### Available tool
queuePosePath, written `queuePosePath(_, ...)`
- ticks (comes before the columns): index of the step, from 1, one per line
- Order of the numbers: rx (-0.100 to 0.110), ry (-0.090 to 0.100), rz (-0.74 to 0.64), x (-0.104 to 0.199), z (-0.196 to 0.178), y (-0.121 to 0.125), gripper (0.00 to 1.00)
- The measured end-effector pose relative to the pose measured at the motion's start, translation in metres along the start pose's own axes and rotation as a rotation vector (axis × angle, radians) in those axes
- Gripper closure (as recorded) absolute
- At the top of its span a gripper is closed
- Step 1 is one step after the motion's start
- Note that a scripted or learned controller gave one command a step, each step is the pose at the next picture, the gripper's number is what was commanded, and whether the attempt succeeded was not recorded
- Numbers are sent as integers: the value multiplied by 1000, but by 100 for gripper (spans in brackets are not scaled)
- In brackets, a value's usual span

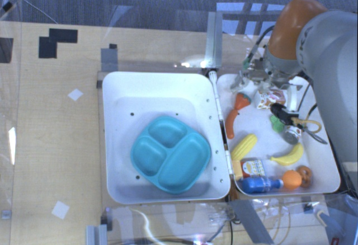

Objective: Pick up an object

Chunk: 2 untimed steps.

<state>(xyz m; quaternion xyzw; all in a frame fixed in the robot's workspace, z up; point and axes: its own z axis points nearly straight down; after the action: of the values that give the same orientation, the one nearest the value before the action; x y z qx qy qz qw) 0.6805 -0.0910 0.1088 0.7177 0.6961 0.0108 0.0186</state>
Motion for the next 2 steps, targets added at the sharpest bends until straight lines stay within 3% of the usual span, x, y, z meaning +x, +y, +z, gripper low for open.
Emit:
queuePosePath(1, -6, 7, -4, 3, -14, 3, 100)
queuePosePath(2, 32, 16, -321, -2, 14, -10, 100)
